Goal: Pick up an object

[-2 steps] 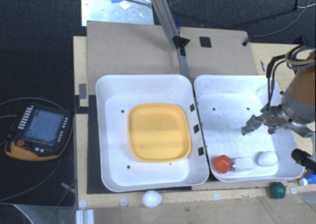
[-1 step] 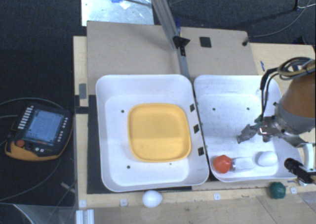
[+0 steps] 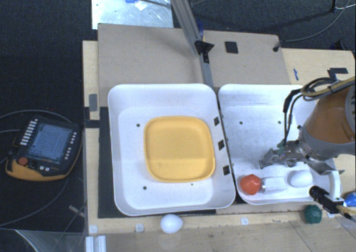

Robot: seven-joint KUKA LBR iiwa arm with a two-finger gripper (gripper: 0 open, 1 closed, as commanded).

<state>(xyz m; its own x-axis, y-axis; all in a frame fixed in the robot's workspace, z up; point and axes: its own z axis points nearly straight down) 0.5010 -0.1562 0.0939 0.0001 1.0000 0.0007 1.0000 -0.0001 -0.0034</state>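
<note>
The grey arm with its orange band reaches in over the right-hand shallow white bin [image 3: 245, 106], and its two-finger gripper [image 3: 272, 159] hangs low above the bin floor, the dark fingers splayed towards the left. Nothing sits between them — the grip looks released and holds no object.

The nearest candidate is a small round orange-red ball [image 3: 250, 184] near the bin's front edge. It lies just forward of the gripper and slightly to its left, near but apart from the fingertips. Being round, it has no long axis to line up with. A pale white egg-shaped object [image 3: 301, 178] rests further right, under the wrist, and a small white block [image 3: 273, 184] lies between the two.

The left bin holds a square yellow plastic plate [image 3: 179, 148], well apart from the gripper.
</note>
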